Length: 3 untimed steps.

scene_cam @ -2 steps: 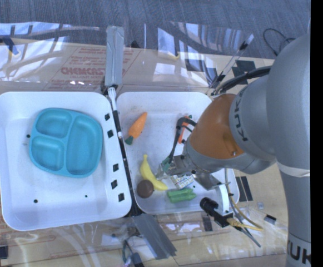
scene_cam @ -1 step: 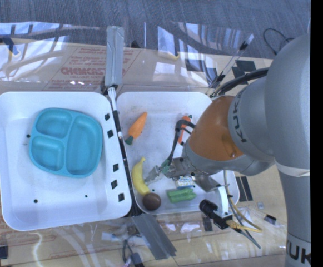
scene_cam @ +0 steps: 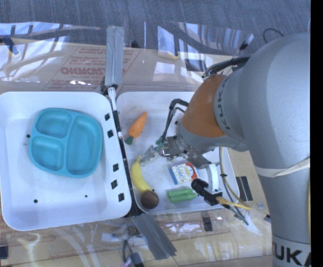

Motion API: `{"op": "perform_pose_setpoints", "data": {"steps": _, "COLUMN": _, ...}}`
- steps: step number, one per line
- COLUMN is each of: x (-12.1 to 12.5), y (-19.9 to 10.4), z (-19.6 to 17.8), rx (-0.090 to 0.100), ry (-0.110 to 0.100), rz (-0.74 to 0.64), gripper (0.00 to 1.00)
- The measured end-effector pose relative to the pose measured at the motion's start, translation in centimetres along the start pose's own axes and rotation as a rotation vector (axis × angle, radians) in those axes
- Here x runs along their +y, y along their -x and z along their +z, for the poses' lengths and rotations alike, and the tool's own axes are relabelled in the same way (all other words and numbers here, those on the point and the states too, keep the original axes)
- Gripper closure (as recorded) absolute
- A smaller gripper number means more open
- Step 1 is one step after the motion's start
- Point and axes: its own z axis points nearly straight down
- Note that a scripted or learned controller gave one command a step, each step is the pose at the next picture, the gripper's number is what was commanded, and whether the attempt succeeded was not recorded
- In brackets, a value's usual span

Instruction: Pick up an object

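Reaching in from three o'clock, the grey KUKA arm [scene_cam: 272, 110] bends over the right bin [scene_cam: 150, 102], its orange band [scene_cam: 203, 113] sitting above the wrist near the middle of that bin. The gripper [scene_cam: 153, 151] points toward nine o'clock and hangs low over the bin floor, just above the upper end of the banana [scene_cam: 137, 177]. How wide it stands cannot be told from this view; the metal tips blur together against the white floor, and nothing can be seen caught in it.

Candidates for picking all lie in the right bin. A carrot [scene_cam: 137, 125] rests tilted at about eleven o'clock from the gripper, its green end toward the divider. The banana runs along the left wall at about seven o'clock, curving down to a brown round fruit [scene_cam: 150, 199] at the bin's six o'clock corner; the two look to be touching or nearly so. A small printed packet [scene_cam: 182, 173] with blue and red markings lies at five o'clock from the gripper, partly under the wrist hardware, and a green block [scene_cam: 181, 194] sits just below it. Black and yellow cables [scene_cam: 228, 200] trail from the wrist past the bin's lower right edge.

The left bin [scene_cam: 8, 166] holds a teal divided plate [scene_cam: 66, 142] with three compartments, well apart from the arm.
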Motion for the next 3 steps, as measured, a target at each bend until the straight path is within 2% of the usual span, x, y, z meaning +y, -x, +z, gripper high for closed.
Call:
{"op": "perform_pose_setpoints", "data": {"steps": 1, "x": 12.0, "y": 2.2, "z": -4.2, "rx": -0.002, "ry": 0.005, "rz": -0.151, "gripper": 0.00}}
{"op": "perform_pose_setpoints", "data": {"steps": 2, "x": 10.2, "y": 2.1, "z": -3.4, "rx": 0.001, "ry": -0.002, "rz": -0.004, "gripper": 0.00}}
{"op": "perform_pose_setpoints", "data": {"steps": 3, "x": 12.1, "y": -0.4, "z": -0.3, "rx": 0.000, "ry": 0.002, "rz": -0.116, "gripper": 0.00}}
